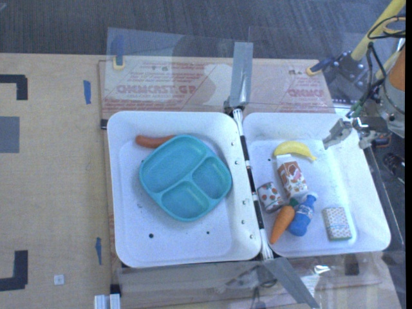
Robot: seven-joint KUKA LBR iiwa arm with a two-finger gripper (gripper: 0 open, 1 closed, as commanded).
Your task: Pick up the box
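Plywood bench [51, 192] carries two shallow white bins side by side, with clear plastic sheeting standing behind them on the far side. In the left bin [122, 237] a teal divided plate [185, 176] lies roughly in the middle, and an orange sausage-like piece [151, 141] sits at its far-left edge, partly tucked under the plate rim. The right bin [373, 230] holds the clutter: a banana [295, 150] toward the far side, a small carton with a red-and-white print [291, 177] just near of it, a patterned can [270, 196] to the carton's left, a carrot [281, 223] and a blue bottle [302, 214] lying side by side nearer still. The box [337, 223] (pale, rectangular, lying flat) rests alone in the near-right part of that bin, apart from the bottle. The gripper [347, 132] hovers over the far-right corner of the right bin, well apart from the box; whether its fingers are spread or closed I cannot tell, and nothing is seen between them.
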